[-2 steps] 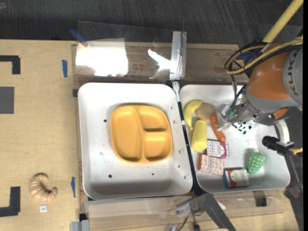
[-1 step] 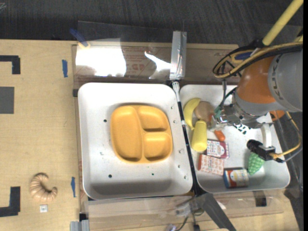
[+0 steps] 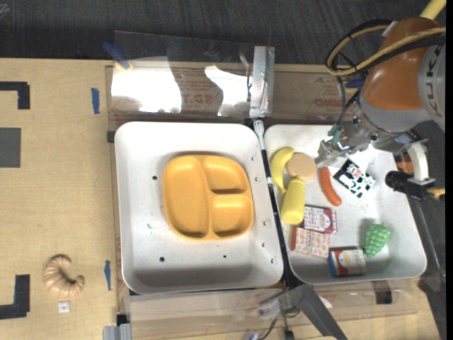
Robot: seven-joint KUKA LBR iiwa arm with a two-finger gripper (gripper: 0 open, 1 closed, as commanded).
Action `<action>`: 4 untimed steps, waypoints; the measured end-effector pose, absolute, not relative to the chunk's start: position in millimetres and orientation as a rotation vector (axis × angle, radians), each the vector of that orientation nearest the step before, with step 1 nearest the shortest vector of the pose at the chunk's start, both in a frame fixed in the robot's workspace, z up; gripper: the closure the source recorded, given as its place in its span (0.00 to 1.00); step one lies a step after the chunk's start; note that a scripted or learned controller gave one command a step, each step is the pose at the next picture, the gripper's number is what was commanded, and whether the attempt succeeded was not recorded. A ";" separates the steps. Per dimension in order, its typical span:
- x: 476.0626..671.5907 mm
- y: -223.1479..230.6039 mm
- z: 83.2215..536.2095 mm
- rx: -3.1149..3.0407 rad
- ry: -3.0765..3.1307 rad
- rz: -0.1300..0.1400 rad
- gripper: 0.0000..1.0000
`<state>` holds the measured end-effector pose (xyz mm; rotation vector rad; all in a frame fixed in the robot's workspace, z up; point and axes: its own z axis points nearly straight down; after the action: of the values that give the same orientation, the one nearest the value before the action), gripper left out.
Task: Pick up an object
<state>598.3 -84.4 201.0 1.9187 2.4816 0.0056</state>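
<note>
Right bin (image 3: 396, 261) on my bench is cluttered; my jaws (image 3: 338, 144), small and blurred, hover above the orange carrot (image 3: 329, 185), their spread impossible to tell.

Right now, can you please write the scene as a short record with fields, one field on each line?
left bin: holds a yellow divided tray
right bin: banana, yellow bottle, orange sausage, black and white block, two small cartons, small can, green toy
gripper: above the far part of the right bin, near the sausage; nothing seen held
outside the bins: croissant on the bench, left of the bins
</note>
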 end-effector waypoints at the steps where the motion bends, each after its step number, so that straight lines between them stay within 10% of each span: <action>1: 566.5 -133.1 92.2 1.924 2.482 0.000 1.00; 2: 538.2 -67.4 193.5 1.819 2.549 0.014 1.00; 3: 531.0 -9.4 184.1 2.147 2.296 0.000 1.00; 4: 546.9 -89.3 298.4 2.162 2.270 0.006 1.00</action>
<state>546.9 -89.3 298.4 2.1619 2.2697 0.0061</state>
